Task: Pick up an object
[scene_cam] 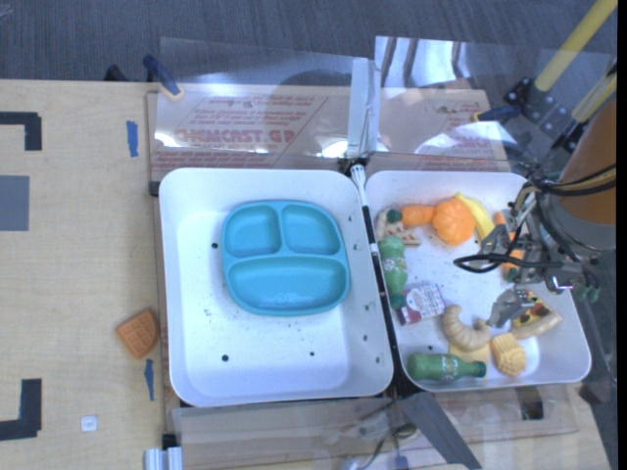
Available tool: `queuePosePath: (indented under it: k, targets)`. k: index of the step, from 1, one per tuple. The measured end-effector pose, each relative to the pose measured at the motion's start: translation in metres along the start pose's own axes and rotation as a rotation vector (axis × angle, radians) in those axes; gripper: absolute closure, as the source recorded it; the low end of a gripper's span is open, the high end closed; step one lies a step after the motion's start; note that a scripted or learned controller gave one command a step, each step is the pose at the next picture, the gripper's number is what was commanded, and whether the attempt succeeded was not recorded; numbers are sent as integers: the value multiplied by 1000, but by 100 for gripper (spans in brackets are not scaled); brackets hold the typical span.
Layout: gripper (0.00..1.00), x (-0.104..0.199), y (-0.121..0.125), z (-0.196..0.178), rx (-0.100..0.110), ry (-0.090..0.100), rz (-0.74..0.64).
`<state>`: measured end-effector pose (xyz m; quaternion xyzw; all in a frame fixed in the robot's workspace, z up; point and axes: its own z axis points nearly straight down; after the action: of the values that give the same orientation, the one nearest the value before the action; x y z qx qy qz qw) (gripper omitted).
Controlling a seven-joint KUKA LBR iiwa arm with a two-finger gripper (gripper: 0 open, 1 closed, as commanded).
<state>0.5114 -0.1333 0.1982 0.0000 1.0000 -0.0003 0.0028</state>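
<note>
The right bin holds several toy foods: an orange, a yellow banana, a carrot, a green bottle lying at the front, a tan croissant, a yellow corn piece and a pizza slice. My gripper hangs low over the right side of this bin, just above the pizza slice and beside the croissant. Cables wrap its wrist. I see nothing lifted clear of the bin.
The left bin carries a blue divided plate. A second green item and a red-and-white packet lie by the divider between the bins. An orange waffle piece sits on the bench to the left.
</note>
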Motion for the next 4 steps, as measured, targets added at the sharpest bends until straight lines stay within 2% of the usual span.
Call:
queuePosePath:
  k: [1,2,3,4]
  targets:
    - [0,-98,20,99,4,-30,-21]
    - [0,-121,20,109,-1,7,17]
    - [100,-127,21,94,3,-18,16]
    - [100,-52,31,106,2,-14,-71]
